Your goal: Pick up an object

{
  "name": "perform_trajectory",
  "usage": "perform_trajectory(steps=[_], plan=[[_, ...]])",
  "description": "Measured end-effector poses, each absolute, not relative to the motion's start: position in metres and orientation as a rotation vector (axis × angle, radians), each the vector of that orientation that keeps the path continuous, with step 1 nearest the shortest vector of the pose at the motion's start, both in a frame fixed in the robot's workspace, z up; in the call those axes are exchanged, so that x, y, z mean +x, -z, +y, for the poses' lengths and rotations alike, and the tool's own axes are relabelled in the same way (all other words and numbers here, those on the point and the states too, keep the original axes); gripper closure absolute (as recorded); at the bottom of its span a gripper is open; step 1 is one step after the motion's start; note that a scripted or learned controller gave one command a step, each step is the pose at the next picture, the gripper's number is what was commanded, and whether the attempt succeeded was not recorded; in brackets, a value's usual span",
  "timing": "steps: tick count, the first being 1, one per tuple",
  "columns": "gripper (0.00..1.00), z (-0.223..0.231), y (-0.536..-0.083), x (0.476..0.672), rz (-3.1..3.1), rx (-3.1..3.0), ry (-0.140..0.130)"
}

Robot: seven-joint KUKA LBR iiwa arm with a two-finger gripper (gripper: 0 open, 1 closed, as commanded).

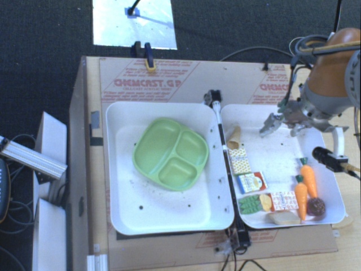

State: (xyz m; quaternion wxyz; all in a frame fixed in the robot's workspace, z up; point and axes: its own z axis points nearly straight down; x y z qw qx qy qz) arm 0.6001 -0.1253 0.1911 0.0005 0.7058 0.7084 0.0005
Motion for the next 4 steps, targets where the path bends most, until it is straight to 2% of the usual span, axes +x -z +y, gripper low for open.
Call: perform_trajectory(steps=[1,2,3,4], plan=[[0.0,-0.16,-0.084,0.515,2.221,2.22,0.001],[1.0,-0.159,-0.095,0.517,2.221,2.217,-0.003],[0.0,-0.159,-0.094,0.517,2.221,2.217,-0.003],[1.0,-0.159,-0.105,0.517,2.221,2.215,-0.005]])
